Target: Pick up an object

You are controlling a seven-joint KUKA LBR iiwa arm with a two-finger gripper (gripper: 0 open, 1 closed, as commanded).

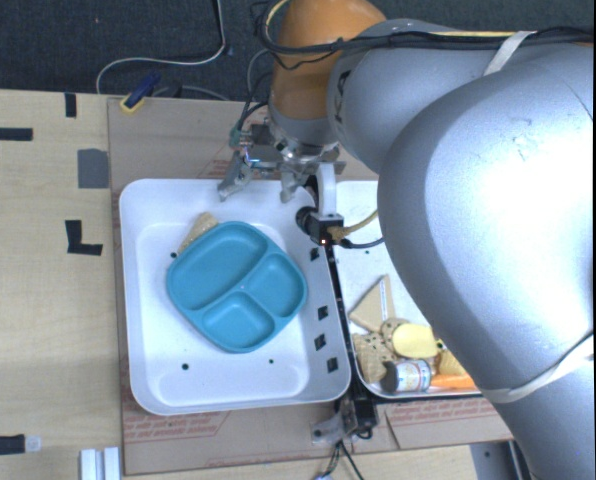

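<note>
- Judging from how things lie, the task is at its beginning: nothing is lifted, and the blue divided plate [237, 285] lies flat in the left bin [138, 268].
- The gripper [263, 173] hangs over the far rim of this bin, and its jaws look spread and hold nothing between them.
- The plate lies near the jaws, on the side towards the camera, apart from them and not touched.
- Small objects [403, 353] lie in the right bin [358, 203], partly hidden under the arm [478, 198], well apart from the jaws.
- The descent, the closing and the lifting are all left to do.
</note>
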